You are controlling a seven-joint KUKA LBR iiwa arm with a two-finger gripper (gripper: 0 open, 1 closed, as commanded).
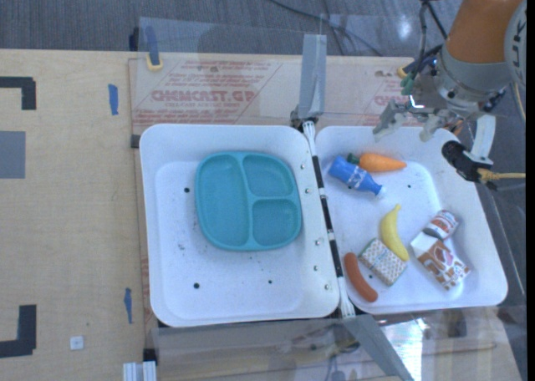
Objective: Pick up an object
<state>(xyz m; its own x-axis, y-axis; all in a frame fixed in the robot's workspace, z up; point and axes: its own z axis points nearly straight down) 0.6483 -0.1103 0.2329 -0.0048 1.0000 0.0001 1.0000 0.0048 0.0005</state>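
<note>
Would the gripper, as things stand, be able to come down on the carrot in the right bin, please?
Probably yes. The gripper hangs above the far edge of the right bin, and the carrot lies uncovered near that edge. Only the blue bottle lies close beside it, perhaps touching, which could crowd one finger.

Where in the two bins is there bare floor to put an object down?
Left bin: the strip around the teal divided plate, widest below it. Right bin: a patch between blue bottle, banana and sausage. Its lower right is crowded with packets.
</note>
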